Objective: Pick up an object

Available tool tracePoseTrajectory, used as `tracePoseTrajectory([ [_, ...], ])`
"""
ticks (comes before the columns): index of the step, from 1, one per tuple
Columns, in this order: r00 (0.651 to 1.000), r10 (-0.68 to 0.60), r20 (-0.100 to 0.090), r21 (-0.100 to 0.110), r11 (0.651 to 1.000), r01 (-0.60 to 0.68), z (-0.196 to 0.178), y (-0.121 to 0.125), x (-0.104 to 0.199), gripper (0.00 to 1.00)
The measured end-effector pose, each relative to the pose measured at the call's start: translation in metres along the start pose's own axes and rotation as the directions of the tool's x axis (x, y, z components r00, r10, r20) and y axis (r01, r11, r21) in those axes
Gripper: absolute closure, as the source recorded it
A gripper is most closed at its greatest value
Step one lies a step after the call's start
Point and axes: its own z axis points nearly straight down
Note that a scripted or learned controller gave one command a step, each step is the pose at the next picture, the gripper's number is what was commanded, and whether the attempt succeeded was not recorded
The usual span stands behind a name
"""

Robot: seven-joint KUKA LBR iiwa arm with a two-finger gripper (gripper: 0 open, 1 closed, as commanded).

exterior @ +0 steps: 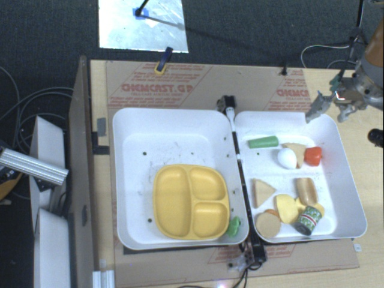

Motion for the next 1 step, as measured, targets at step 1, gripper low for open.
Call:
tracePoseTrajectory([
  [1,1.000,0.004,0.001,0.002,1.000,-0.004,0.0584,0.0009,-0.0409,0.00],
])
